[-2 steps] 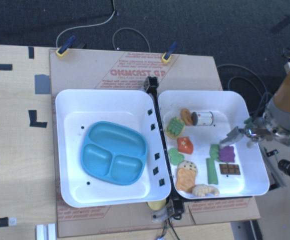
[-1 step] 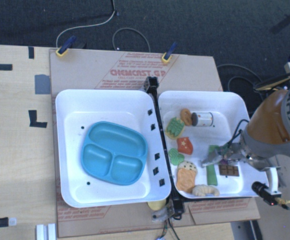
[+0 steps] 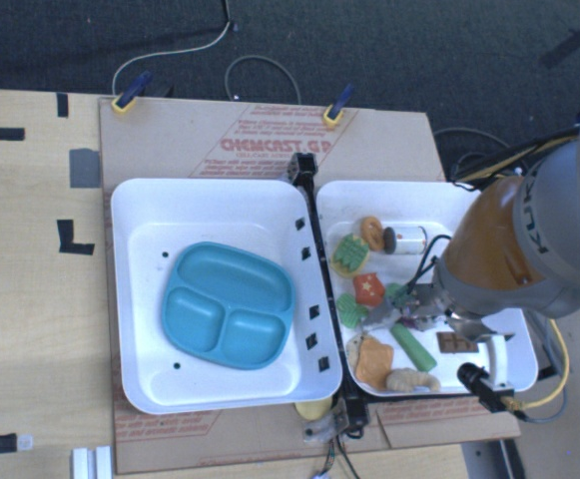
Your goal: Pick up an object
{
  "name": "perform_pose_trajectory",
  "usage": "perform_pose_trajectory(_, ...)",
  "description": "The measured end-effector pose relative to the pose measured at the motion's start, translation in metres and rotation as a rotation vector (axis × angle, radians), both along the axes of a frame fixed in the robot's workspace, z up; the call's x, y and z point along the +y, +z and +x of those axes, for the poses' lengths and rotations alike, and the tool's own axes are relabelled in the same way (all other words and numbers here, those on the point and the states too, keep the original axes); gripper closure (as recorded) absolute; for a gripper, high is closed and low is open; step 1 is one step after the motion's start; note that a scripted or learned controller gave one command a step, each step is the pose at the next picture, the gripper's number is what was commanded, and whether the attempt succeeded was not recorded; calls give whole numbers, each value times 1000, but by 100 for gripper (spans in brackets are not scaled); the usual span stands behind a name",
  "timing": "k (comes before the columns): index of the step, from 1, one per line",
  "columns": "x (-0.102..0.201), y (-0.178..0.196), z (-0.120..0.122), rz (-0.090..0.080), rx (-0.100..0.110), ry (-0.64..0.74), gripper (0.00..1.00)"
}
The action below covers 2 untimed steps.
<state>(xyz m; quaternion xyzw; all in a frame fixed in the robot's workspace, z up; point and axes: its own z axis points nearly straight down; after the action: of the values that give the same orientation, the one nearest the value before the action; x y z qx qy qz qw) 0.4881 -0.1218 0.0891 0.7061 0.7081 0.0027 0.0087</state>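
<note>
Several toy food pieces lie in the right bin (image 3: 439, 196): a green ruffled piece (image 3: 349, 254), an orange piece (image 3: 371, 233), a white and black cylinder (image 3: 406, 239), a red piece (image 3: 368, 288), a pale green round piece (image 3: 350, 310), a long green stick (image 3: 412, 347), an orange wedge (image 3: 372, 360), a beige lump (image 3: 410, 380) and a small brown block (image 3: 456, 343). My gripper (image 3: 401, 312) is low in the middle of this bin, just right of the red piece and above the green stick's upper end. The wrist hides what is directly beneath it.
The left bin (image 3: 135, 218) holds a blue divided plate (image 3: 230, 305). A black divider with clips (image 3: 314, 267) runs between the bins. The arm's orange band (image 3: 489, 238) and grey body cover the right bin's right side. Cables trail at the near right corner (image 3: 544, 392).
</note>
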Motion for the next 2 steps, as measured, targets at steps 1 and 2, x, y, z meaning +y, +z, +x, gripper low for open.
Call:
perform_pose_trajectory(1,-3,10,0,-1,1,-4,100)
perform_pose_trajectory(2,-3,9,-1,0,3,-4,0)
